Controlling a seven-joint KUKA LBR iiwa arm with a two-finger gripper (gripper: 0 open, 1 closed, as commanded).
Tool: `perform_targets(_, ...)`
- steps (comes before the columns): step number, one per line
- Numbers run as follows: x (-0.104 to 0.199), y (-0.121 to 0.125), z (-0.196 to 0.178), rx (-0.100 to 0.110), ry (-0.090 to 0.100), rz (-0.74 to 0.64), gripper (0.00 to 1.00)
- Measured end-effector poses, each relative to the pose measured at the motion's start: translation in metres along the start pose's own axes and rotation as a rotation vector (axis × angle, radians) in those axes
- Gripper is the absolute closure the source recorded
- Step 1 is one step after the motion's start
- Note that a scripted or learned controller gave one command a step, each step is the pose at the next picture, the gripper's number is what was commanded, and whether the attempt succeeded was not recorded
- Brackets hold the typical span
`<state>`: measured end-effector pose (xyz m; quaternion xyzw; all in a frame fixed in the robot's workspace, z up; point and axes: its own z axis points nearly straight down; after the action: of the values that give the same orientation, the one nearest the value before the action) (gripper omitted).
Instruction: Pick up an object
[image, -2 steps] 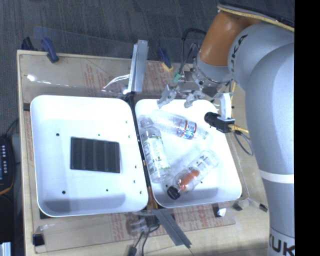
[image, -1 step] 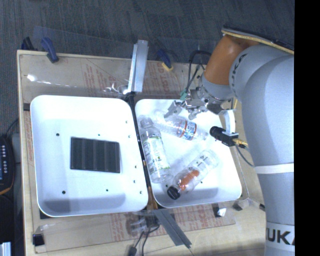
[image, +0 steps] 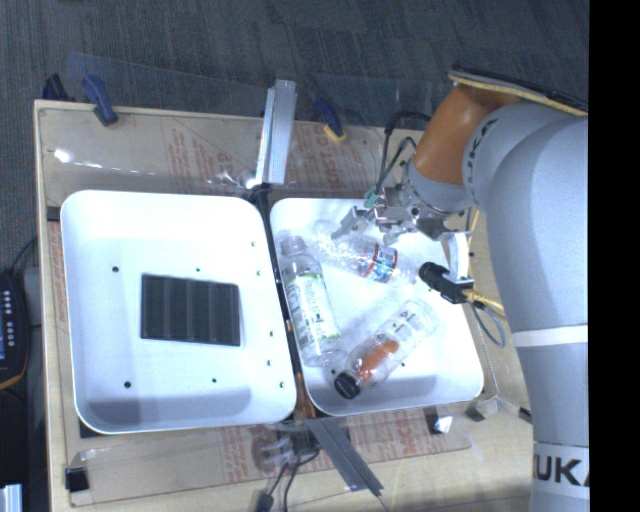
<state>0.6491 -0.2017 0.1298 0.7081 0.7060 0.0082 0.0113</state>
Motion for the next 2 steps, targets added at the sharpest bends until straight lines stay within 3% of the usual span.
perform_targets(1, -0.0018, -0.0059, 0.0072, -0.027, -0.002, -0.026, 0.0)
perform_targets(2, -0.0029, -0.0067, 0.0089, -0.023, 0.0, -0.109, 0.0)
